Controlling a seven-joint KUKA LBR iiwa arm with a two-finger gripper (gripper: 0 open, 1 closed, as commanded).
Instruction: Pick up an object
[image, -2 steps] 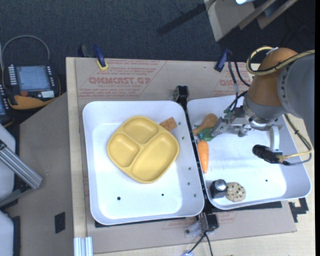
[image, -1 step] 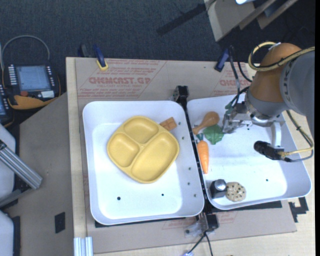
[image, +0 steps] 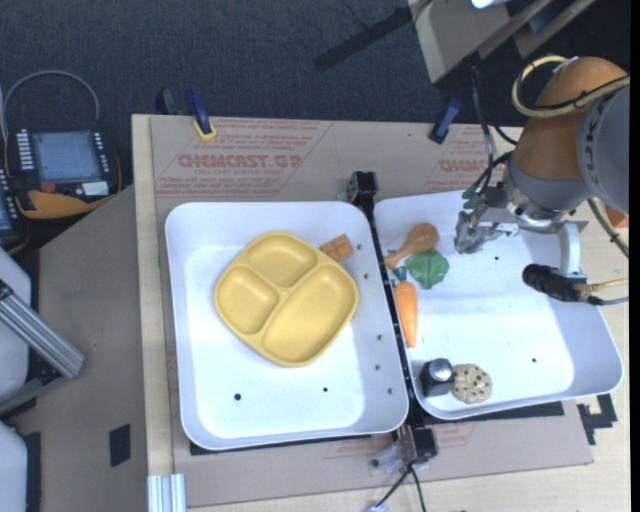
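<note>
You've got two white bins side by side on the bench. The left bin (image: 200, 390) carries a yellow divided plate (image: 287, 297) with three compartments, sitting in its far half. A small tan block (image: 337, 247) pokes out at the plate's far right edge, touching or just beside it, can't tell which.

The right bin (image: 560, 350) holds the small stuff, all bunched on its left side. Your arm (image: 560, 130), grey with the orange band, comes in from the far right, and the gripper (image: 472, 236) hangs over the far part of this bin, just right of the food pieces. You can't tell from this angle how its pincer stands.

Pickable objects: a toy drumstick (image: 415, 242) lies near the far left corner, a green leafy toy (image: 428, 269) is just near-side of it, touching or nearly so. A toy carrot (image: 405, 310) lies along the left wall, pointing near. At the near left corner sits a small dark cup-like thing (image: 436, 375), with a chocolate chip cookie (image: 470, 383) right against it on the right.
</note>
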